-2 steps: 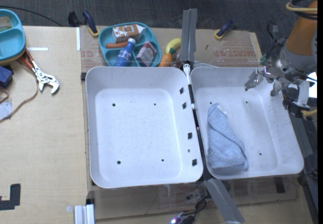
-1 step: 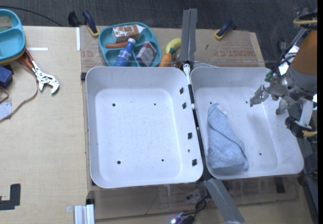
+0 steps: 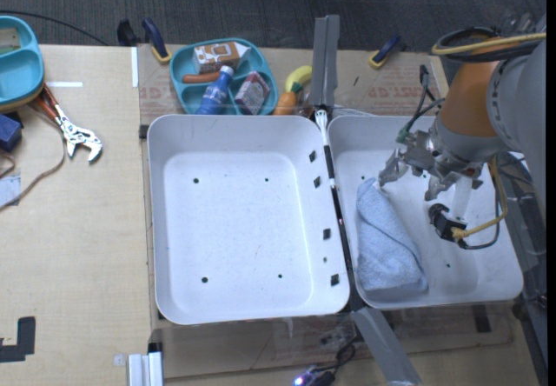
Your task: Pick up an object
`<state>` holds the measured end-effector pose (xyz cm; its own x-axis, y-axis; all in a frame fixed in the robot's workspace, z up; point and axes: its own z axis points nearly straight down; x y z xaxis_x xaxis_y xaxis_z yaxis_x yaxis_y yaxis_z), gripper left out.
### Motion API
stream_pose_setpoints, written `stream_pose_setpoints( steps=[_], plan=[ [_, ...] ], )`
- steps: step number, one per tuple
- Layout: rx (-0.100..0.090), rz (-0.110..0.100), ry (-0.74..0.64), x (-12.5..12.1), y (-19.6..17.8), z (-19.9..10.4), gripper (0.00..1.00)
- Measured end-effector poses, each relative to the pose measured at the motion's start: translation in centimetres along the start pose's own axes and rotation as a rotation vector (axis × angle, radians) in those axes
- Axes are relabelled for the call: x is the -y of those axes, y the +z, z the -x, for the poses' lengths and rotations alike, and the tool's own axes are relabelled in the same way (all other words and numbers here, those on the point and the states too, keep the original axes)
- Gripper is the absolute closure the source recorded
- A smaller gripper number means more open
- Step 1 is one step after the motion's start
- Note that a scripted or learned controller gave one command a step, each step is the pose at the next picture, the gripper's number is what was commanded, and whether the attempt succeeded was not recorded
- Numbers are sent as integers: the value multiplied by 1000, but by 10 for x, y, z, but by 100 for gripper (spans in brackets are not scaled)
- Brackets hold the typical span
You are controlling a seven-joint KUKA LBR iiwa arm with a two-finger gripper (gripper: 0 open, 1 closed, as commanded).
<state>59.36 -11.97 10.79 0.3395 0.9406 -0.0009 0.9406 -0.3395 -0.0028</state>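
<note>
A folded pale blue-grey cloth (image 3: 387, 241) lies along the left side of the right bin (image 3: 486, 289), against the wall between the two bins. My gripper (image 3: 410, 182) hangs over the upper middle of that bin, just above and to the right of the cloth's top end. Its two fingers are spread open, and only white bin floor shows between them. The left fingertip (image 3: 387, 172) is close to the cloth's upper edge; I cannot tell whether it touches. The orange band (image 3: 469, 106) sits above the wrist.
The left bin (image 3: 174, 202) stands beside it. Behind the bins are a teal tray (image 3: 187, 84) with small items, a banana (image 3: 298, 78) and blue clamps (image 3: 156, 41). A wrench (image 3: 78, 139) lies on the bench at left. A yellow cable (image 3: 486, 228) loops below the wrist.
</note>
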Motion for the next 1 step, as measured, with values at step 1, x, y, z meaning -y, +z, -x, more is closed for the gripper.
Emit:
stream_pose_setpoints(
  steps=[1],
  plan=[
    [1,3,33,-41,-35,50,0]
  ],
)
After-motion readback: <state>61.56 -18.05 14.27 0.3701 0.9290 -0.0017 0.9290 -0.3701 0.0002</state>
